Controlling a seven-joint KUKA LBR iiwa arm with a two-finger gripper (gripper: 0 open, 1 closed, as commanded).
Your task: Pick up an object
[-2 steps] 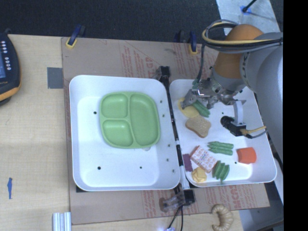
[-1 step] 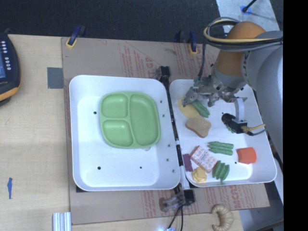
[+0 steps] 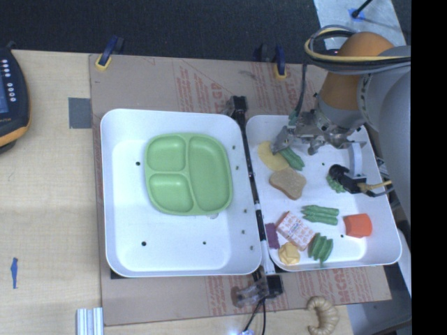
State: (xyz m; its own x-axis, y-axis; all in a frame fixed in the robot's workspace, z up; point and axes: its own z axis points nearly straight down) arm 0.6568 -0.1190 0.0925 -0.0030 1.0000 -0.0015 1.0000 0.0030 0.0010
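Wooden bench (image 3: 49,208) across the whole view, with a brown cardboard sheet (image 3: 174,75) clamped on top and two shallow white bins side by side on that.

Left bin (image 3: 126,250), the larger: a light green divided plate (image 3: 188,173) lying flat near its middle, three compartments, nothing in them.

Right bin (image 3: 380,253), crowded with small toy foods. Grey arm (image 3: 391,96) with an orange band reaching in from the right, bent over the bin's far end. End effector (image 3: 302,139) low over the far-left part of that bin, just above a dark green pod (image 3: 293,160) and a pale yellow piece (image 3: 271,158) partly under it. Cannot tell how the grasping parts stand, nor whether anything sits between them; too much metal and shadow there.

Below those, a tan bread slice (image 3: 288,183) near the bin's middle. To the right, a dark green leafy item (image 3: 338,183) beside a black and yellow fitting. Further toward the near edge: a green bean bunch (image 3: 320,214), an orange-red block (image 3: 357,225), a pink and white packet (image 3: 295,230), a second green pod cluster (image 3: 320,247), a small yellow piece (image 3: 288,255), and a purple sliver (image 3: 272,236) against the left wall.

Off the cardboard: a black and orange handheld pendant (image 3: 10,100) at the left edge, a tan curled item (image 3: 323,314) on the near side.
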